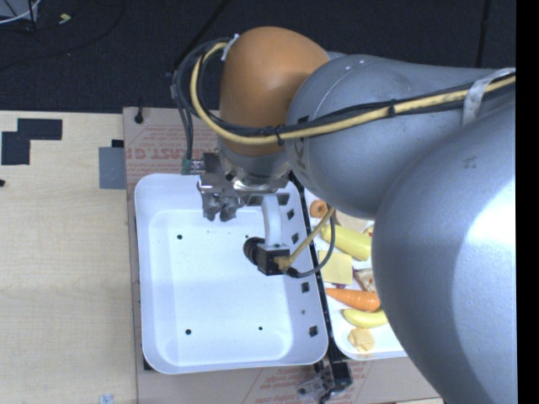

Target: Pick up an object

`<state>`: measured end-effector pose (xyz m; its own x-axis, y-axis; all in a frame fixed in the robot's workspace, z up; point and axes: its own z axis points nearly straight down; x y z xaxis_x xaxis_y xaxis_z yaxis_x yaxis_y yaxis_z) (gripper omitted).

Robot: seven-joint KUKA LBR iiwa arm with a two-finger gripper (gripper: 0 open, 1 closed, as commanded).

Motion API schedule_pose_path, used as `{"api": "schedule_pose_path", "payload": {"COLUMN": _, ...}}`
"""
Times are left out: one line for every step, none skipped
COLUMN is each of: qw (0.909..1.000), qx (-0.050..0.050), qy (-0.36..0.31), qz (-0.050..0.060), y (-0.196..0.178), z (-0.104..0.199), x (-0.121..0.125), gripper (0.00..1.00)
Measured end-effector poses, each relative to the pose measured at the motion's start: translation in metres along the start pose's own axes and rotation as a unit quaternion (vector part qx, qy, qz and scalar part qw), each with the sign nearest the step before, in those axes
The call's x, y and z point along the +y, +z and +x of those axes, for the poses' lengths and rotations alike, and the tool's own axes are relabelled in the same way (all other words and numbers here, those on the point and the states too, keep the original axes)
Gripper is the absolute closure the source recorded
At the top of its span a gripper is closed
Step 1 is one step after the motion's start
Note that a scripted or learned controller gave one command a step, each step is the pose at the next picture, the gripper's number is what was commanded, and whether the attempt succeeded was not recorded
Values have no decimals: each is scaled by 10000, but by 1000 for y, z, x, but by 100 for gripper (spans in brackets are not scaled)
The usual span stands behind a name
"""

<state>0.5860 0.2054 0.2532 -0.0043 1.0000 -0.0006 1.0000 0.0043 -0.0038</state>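
My gripper (pixel 220 208) hangs over the far part of the left white bin (pixel 168 310), below the orange wrist band, with nothing visible under it. Toy food lies in the right bin (pixel 383 353), mostly hidden by the arm: a yellow banana (pixel 350 242), an orange carrot (pixel 354 297), a second small banana (pixel 367 316), a pale yellow piece (pixel 362 339) and a small orange item (pixel 318 209). All of these lie well to the right of the gripper, across the divider between the bins.
A black mount (pixel 263 256) on the gripper's side hangs over the left bin's middle right. The grey arm covers much of the right bin. Bare wooden bench (pixel 59 268) stretches to the left, with a grey patch (pixel 110 167).
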Motion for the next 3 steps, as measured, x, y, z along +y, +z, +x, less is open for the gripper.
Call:
{"api": "schedule_pose_path", "payload": {"qw": 10000, "qx": 30, "qy": 11, "qz": -88, "y": -193, "z": 6, "x": 3, "gripper": 100}}
{"api": "schedule_pose_path", "payload": {"qw": 10000, "qx": -30, "qy": 1, "qz": 77, "y": 1, "z": 38, "x": -33, "gripper": 100}}
{"api": "schedule_pose_path", "payload": {"qw": 10000, "qx": 11, "qy": 21, "qz": -47, "y": -99, "z": 18, "x": -23, "gripper": 100}}
